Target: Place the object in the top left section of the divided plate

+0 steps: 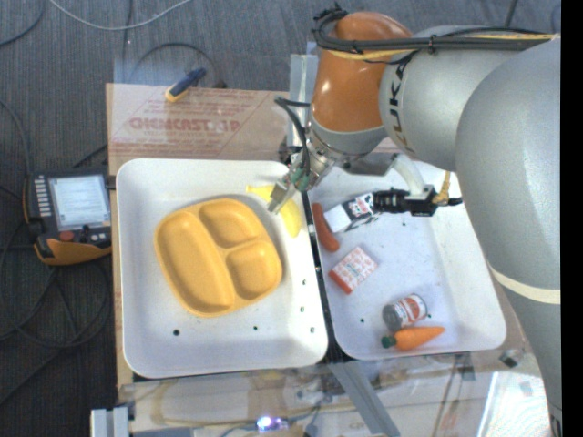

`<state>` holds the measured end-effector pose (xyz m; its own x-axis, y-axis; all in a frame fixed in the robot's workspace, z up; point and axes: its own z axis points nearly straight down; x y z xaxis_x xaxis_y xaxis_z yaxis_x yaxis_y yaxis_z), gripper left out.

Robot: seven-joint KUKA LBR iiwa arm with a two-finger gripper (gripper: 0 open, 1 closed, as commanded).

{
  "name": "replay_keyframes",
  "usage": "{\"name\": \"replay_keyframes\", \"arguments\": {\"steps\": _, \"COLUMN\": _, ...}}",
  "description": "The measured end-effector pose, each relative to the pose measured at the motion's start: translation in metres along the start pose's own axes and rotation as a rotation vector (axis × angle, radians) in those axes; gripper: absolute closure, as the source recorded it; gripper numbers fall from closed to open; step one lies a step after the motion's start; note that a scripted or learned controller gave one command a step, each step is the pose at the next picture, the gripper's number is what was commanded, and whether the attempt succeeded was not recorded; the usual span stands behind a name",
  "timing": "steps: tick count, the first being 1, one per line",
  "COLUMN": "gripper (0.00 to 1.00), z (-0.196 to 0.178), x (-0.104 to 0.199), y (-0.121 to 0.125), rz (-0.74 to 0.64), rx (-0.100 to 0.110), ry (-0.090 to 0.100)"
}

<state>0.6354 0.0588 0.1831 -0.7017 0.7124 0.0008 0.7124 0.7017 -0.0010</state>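
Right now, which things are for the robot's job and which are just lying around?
For the job:
- divided plate
- claw
- yellow thing under the claw, partly hidden

Just lying around:
- red hot dog
- carrot
- small can
- red packet
- black-and-white item

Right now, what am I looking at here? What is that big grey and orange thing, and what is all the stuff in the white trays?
You are looking down from one camera fixed above a bench. The big grey and orange shape is a robot arm reaching in from the right. Its tool hangs over the left bin, by something yellow. Whether it grips that, I cannot tell. In that bin lies an orange divided plate. The right bin holds a carrot, a small can, a red packet and a sausage-like piece.
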Motion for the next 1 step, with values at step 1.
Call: {"name": "replay_keyframes", "arguments": {"steps": 1, "gripper": 1.00, "z": -0.0217, "x": 0.0082, "y": 0.0384, "rz": -0.016, "rx": -0.001, "ry": -0.002}}
